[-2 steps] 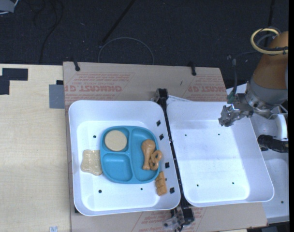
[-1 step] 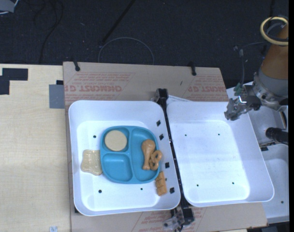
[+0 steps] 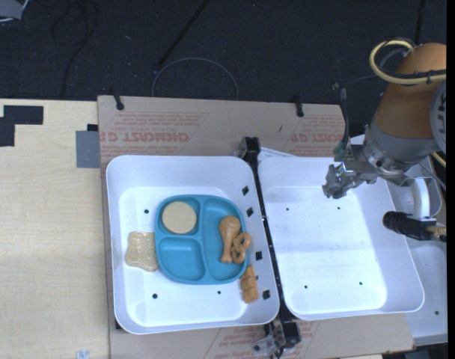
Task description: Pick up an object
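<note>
Seeing loads of open floor in my right bin [image 3: 340, 275]; claw [image 3: 337, 184] near its back rim, can't tell its opening.

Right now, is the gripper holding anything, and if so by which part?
Nothing is held. The gripper hangs over the right bin, with no object between its fingers; the food items lie in the left bin.

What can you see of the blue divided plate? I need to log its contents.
The blue divided plate looks like smooth plastic, rounded, with three compartments. It lies flat in the left white bin. A round tan disc sits in its upper-left compartment, a brown pretzel-like piece in the right one; the lower-left one looks bare. A pale bread-like slice meets its left edge, and a small brown chunk lies by its lower-right corner.
</note>
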Controlling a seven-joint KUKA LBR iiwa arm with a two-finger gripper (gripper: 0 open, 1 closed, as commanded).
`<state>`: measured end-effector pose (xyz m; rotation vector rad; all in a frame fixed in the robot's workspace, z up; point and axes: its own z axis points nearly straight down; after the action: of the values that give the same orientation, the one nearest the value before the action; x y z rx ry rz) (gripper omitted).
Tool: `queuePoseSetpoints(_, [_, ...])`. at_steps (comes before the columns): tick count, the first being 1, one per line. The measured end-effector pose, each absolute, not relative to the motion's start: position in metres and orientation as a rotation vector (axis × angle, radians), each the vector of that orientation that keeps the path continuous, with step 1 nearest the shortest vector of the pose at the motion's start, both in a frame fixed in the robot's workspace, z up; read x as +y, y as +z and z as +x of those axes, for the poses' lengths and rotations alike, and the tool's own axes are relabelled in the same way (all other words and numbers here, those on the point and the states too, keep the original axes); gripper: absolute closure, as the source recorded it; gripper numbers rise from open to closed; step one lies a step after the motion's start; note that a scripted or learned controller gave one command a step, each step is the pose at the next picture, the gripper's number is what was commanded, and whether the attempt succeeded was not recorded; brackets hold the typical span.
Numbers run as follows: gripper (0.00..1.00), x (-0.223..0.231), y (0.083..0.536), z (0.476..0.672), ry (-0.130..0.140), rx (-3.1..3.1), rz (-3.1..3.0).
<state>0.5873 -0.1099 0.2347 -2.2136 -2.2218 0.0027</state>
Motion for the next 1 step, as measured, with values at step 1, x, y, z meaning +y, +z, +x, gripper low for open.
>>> queuePoseSetpoints(1, [1.0,-0.0671,0.2248,0.5734,0.004,-2.221,-2.215])
